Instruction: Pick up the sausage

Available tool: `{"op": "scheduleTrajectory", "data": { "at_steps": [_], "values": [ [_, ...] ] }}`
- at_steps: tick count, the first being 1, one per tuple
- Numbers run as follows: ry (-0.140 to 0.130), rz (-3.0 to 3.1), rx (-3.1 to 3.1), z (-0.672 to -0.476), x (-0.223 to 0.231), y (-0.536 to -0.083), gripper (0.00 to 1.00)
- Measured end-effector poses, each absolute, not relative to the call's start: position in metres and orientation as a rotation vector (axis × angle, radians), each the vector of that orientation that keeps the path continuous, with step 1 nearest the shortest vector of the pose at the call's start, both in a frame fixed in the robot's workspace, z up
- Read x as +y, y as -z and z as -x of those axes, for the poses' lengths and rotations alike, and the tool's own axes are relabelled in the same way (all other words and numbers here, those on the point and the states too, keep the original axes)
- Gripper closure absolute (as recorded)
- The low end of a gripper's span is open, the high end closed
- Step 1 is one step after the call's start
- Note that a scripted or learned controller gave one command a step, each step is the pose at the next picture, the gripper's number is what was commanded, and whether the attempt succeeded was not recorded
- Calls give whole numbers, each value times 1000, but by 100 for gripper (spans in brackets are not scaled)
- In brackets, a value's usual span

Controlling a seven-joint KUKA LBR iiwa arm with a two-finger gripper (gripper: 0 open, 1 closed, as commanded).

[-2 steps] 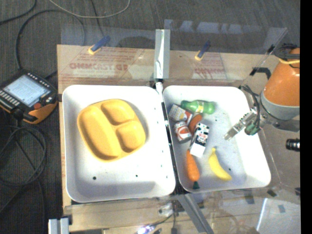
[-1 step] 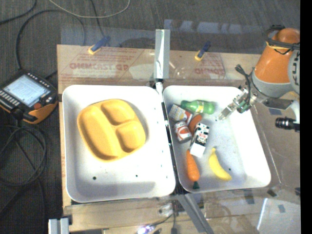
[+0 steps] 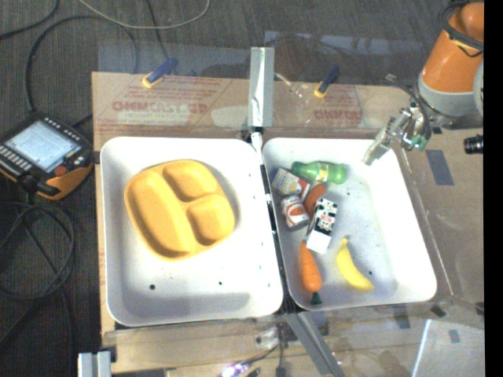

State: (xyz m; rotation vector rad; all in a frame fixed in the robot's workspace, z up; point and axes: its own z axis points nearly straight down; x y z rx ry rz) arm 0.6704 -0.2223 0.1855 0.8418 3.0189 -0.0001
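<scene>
The sausage (image 3: 315,195) is a short reddish-brown piece in the right bin (image 3: 409,234). It lies just below a green bottle (image 3: 319,171), and its lower end touches a white box with black marks (image 3: 323,225). My gripper (image 3: 380,146) hangs over the bin's upper right corner, well to the right of the sausage and above it. Nothing shows in it. The orange band of the arm (image 3: 449,67) sits at the top right.
Also in the right bin are a carrot (image 3: 310,267), a banana (image 3: 351,265), a small can (image 3: 294,213) and a packet (image 3: 286,182). The left bin (image 3: 118,289) holds a yellow sectioned tray (image 3: 181,207). A pendant (image 3: 43,154) lies far left.
</scene>
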Motion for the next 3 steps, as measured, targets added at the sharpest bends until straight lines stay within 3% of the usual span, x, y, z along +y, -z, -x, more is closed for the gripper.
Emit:
{"op": "scheduleTrajectory", "data": {
  "at_steps": [2,3],
  "values": [
    [-5,-1100,2937,-662,-222,-160,100],
    [1,-695,3058,-663,-222,-166,100]
  ]
}}
